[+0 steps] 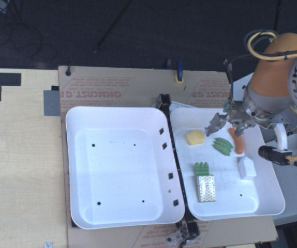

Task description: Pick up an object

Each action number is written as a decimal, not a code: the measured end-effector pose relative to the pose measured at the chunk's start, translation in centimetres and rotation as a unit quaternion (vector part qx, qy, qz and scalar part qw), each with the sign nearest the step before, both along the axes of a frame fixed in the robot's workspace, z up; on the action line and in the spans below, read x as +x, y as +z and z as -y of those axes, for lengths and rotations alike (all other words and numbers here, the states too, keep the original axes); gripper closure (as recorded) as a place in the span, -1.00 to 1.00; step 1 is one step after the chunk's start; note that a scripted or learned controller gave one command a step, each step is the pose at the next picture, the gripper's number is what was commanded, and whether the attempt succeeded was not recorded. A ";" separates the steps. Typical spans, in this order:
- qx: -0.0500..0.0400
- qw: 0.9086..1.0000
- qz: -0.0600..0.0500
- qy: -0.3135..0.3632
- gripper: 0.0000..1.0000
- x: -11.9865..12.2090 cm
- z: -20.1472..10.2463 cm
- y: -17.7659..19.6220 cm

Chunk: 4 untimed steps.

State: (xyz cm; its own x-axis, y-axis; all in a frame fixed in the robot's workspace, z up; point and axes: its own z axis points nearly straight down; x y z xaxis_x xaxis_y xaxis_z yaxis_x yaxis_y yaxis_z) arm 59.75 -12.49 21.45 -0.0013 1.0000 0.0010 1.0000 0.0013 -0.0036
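Your pincer (226, 124) hangs spread wide and holding nothing; just under it lie green pods (222, 145) and an orange piece (237, 142), nothing lifted yet.

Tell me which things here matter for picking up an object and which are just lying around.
For the job: hand, yellow piece, green pod, orange carrot, green block, patterned box, white block.
Lying about: left bin, blue clamp.

pretty even overhead light, white bins (118, 119) look a bit blown out, whole shot soft and low-res
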 end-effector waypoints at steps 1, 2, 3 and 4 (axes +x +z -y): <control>0.001 1.000 -0.005 -0.002 -1.00 -7.3 1.2 -4.1; 0.001 1.000 -0.004 -0.001 -1.00 -12.5 -0.1 -8.0; -0.001 1.000 0.001 -0.001 -1.00 -11.2 6.1 -10.3; -0.003 1.000 0.006 0.000 -1.00 -4.5 8.8 -3.9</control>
